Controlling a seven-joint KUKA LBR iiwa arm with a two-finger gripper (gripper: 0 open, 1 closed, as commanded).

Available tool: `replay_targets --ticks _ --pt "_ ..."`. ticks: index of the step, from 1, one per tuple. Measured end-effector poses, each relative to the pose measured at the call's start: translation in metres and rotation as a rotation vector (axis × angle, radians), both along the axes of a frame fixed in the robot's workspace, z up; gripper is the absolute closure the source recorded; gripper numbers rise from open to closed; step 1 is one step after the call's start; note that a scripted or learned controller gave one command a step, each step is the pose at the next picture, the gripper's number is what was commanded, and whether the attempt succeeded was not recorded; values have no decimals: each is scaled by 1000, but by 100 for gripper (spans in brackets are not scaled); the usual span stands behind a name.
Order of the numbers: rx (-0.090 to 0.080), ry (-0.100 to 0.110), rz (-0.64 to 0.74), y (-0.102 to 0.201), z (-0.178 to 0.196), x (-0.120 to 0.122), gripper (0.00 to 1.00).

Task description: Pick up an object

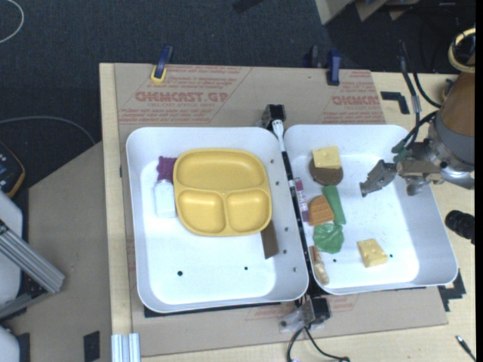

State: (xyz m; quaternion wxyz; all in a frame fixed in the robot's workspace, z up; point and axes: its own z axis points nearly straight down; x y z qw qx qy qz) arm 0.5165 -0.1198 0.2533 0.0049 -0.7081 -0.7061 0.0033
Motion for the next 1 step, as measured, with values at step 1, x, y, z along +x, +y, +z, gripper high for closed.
replay_targets --ticks 1 --pt "-2 -12 3 0 6 2 0"
